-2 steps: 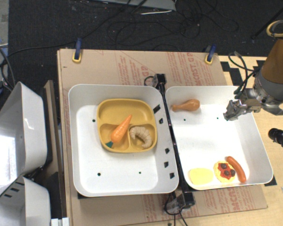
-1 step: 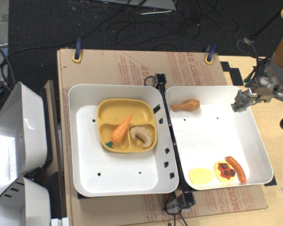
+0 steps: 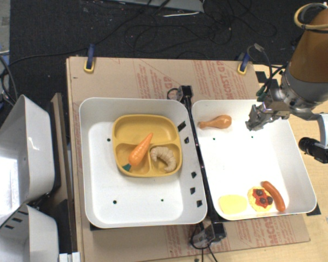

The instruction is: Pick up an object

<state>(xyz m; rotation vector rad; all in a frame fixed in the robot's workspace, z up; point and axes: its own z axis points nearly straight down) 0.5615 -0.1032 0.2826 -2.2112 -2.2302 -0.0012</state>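
Observation:
In the right bin [image 3: 246, 162] a toy chicken drumstick [image 3: 216, 123] lies near the far left corner. At its near edge lie a yellow disc [image 3: 233, 203], a small pizza slice [image 3: 260, 198] and a sausage [image 3: 274, 195]. My gripper [image 3: 255, 122] hangs over the far part of the right bin, a little to the right of the drumstick and apart from it. Nothing shows between its fingers. In the left bin [image 3: 98, 157] a yellow divided plate [image 3: 126, 130] holds a carrot [image 3: 141, 149] and a shrimp [image 3: 164, 158].
The two bins sit on a cardboard-covered bench [image 3: 126, 75] with yellow clamps [image 3: 88, 65] at the far edge. White containers [image 3: 19, 152] stand at the left. Cables run across the dark floor behind. A divider with black clips [image 3: 192, 146] runs between the bins.

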